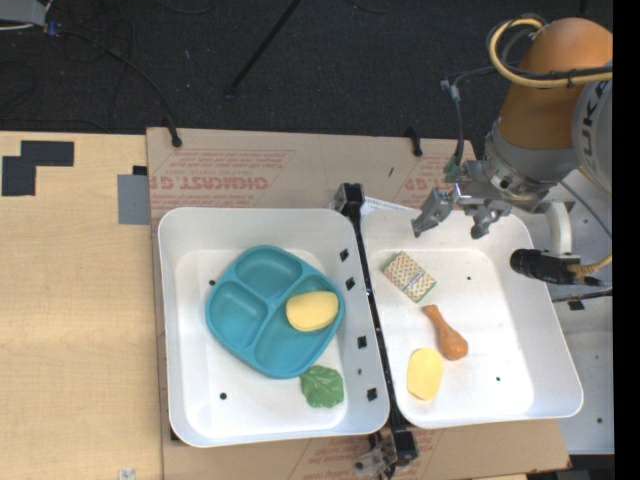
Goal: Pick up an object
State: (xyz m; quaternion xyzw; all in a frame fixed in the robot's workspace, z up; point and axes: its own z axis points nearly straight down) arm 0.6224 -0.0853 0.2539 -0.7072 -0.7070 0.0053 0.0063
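Observation:
My gripper (456,216) hangs over the far edge of the right bin (540,368), its two fingers spread open with nothing between them. Below it in that bin lie a small checkered block (409,275), an orange drumstick-shaped toy (445,332) and a yellow oval piece (425,373). The checkered block is the closest, a little below and left of the fingers. In the left bin (190,388) a teal divided plate (270,310) carries a yellow potato-like piece (312,310). A green leafy piece (322,386) lies beside the plate's near edge.
A black divider (362,308) runs between the two bins. A black cylindrical part (545,264) juts in over the right bin's right wall. Cardboard (260,173) lies under the bins, with wooden benchtop (70,318) to the left.

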